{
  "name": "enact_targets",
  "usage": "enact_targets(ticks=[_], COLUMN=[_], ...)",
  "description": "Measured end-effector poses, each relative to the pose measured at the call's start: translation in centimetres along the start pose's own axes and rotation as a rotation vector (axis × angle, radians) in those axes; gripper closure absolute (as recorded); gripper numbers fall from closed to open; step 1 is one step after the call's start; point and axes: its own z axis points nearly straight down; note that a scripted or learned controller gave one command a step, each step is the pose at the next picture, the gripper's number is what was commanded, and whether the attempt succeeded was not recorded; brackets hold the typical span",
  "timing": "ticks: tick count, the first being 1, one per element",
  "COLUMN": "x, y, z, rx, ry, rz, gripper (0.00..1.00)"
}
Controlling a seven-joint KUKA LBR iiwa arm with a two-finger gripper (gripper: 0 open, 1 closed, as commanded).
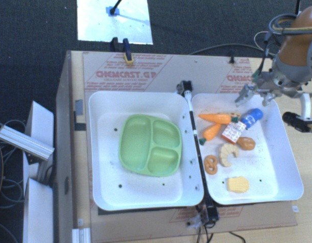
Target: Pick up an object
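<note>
My gripper hangs over the far edge of the right bin, open with nothing between its fingers. Just below it lies a blue bottle next to a red and white packet. Left of them are a long carrot and a shorter carrot piece. A brown bun, a pale croissant-shaped piece, a pretzel and a yellow cheese wedge lie nearer the front.
The left bin holds a green divided plate. A black-and-white bar runs along the seam between the bins. Cardboard lies under both bins.
</note>
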Motion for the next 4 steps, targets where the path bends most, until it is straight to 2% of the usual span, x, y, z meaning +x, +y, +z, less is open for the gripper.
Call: enact_targets(ticks=[1, 2, 3, 4], x=[3.5, 6.7, 7.5, 7.0], y=[-1.6, -4.5, -0.5, 0.7], z=[11.1, 11.3, 11.3, 11.3], rx=[0.002, 0.001, 0.000, 0.007], ry=[0.001, 0.001, 0.000, 0.001], rz=[-0.001, -0.002, -0.002, -0.002], gripper=[0.00, 0.00, 0.00, 0.00])
